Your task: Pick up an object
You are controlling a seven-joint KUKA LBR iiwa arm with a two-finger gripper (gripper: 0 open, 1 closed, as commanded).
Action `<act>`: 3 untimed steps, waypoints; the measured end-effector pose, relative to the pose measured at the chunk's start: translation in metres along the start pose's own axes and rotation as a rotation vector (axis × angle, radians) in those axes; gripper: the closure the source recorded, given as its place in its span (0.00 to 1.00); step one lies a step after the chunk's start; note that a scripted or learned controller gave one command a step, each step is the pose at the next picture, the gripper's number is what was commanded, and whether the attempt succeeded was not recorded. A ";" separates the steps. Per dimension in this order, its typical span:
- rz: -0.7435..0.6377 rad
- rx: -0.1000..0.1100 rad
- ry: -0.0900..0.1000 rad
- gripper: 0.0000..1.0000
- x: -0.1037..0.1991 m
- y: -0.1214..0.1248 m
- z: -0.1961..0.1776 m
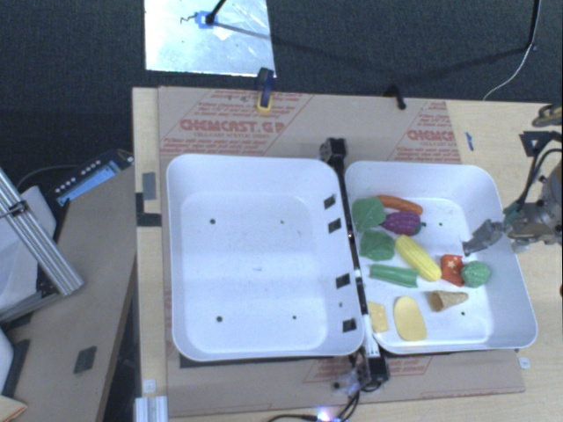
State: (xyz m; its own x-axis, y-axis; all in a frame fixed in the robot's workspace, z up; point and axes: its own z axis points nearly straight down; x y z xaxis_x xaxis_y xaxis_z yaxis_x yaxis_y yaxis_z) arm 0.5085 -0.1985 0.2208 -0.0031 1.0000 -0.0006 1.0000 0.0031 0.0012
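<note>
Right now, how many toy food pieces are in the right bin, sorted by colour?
Green: 4
Yellow: 3
Orange carrot: 1
Purple eggplant: 1
Red: 1
Tan wedge: 1
Total: 11

Left white bin beside the right one; silvery sheet on dark floor beyond; yellow clamp at bench edge
</note>
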 end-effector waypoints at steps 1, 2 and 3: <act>-0.008 0.002 0.003 0.00 0.074 0.033 0.056; -0.005 -0.002 0.000 0.00 0.098 0.068 0.085; -0.003 0.001 0.002 0.00 0.113 0.079 0.138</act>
State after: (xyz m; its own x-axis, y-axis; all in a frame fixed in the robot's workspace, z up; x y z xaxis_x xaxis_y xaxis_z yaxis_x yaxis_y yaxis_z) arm 0.5877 -0.0858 0.0824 -0.0060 1.0000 0.0013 1.0000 0.0060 0.0000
